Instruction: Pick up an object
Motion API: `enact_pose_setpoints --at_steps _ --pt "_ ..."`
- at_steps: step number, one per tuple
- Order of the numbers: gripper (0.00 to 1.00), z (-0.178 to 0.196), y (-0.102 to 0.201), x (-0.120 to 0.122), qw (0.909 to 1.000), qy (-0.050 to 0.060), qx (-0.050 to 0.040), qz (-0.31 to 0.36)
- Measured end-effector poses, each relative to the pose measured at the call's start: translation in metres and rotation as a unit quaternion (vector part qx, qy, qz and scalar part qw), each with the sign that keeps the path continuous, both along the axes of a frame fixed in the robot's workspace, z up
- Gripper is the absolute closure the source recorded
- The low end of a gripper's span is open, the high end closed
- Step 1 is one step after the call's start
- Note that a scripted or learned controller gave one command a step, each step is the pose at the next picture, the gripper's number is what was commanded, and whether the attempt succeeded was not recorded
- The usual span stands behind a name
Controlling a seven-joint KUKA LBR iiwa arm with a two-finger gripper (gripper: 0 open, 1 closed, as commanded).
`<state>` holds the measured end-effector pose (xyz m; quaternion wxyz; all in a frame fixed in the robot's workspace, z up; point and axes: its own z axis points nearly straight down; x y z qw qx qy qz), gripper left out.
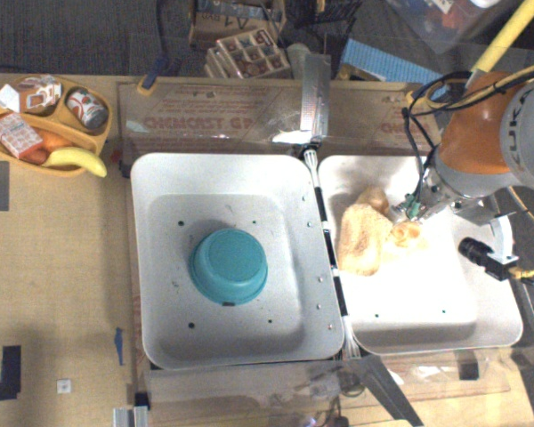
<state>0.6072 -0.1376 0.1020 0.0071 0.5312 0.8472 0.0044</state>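
1. The tan bread-like lump [363, 237] lies in the right bin [445, 327], against its left wall.
2. The gripper [412, 210] hangs just right of the lump's upper edge, over smaller pale scraps [404, 234].
3. Whether the claw is open or closed cannot be told.
4. Centre over the lump before descending; its soft, uneven shape will likely slip from an edge pinch.
5. The teal bowl [230, 265], left of the lump in the neighbouring bin [160, 185], lies apart.

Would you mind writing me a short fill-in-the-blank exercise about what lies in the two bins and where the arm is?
1. The teal bowl lies upside down in the ____ bin.
2. The tan, bread-like object lies in the ____ bin.
3. The gripper is over the right bin, just to the ____ of the tan object.
4. On the bench beyond the left bin, a tray holds a yellow ____.

Missing words: left; right; right; banana
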Motion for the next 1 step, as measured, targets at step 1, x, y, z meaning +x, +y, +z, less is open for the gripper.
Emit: enact_pose_setpoints --at_steps 1 --pt "0.00 0.0000 -0.0003 -0.0001 1.0000 0.000 -0.0001 0.000"
